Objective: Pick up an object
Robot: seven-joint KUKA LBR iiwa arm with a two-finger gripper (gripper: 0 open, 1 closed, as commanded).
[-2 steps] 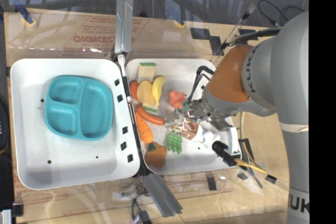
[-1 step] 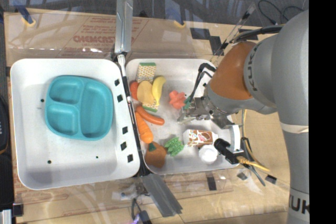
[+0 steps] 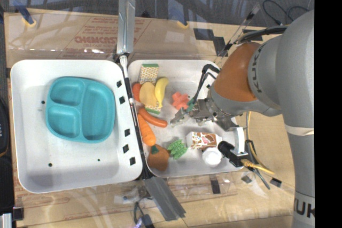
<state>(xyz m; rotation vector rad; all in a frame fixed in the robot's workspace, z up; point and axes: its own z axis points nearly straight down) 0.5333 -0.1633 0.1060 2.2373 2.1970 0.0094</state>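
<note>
Here the fingers [image 3: 184,113] of the gripper [image 3: 188,112] are seen low in the right bin [image 3: 176,69], pointing left from the dark wrist assembly; whether they are spread or closed cannot be told, as the tips merge with shadow and cabling, and nothing is seen between them. Just beyond the tips, to the far side, a small orange-red toy [image 3: 180,99] lies on the bin floor. To the left of the fingers a red sausage-like piece [image 3: 153,118] lies at a slant, and further left a carrot [image 3: 147,133] is set along the bin's left wall. On the far left of the same bin a yellow banana [image 3: 160,91] is laid beside a pale yellow piece [image 3: 148,94], with a small patterned box [image 3: 149,71] beyond them. Nearer the camera, a green leafy toy [image 3: 177,148] sits beside a brown rounded object [image 3: 158,157], and to the right of these a small carton [image 3: 203,140] and a white round cap-like object [image 3: 212,158] are found. Above the gripper the orange band [image 3: 238,78] and the grey arm [image 3: 286,72] are seen reaching in from the right. In the left bin [image 3: 26,131] a teal divided plate [image 3: 81,109] rests, well apart from the gripper. Both bins are carried by the bench [image 3: 69,34], which is covered with printed cardboard.
</note>
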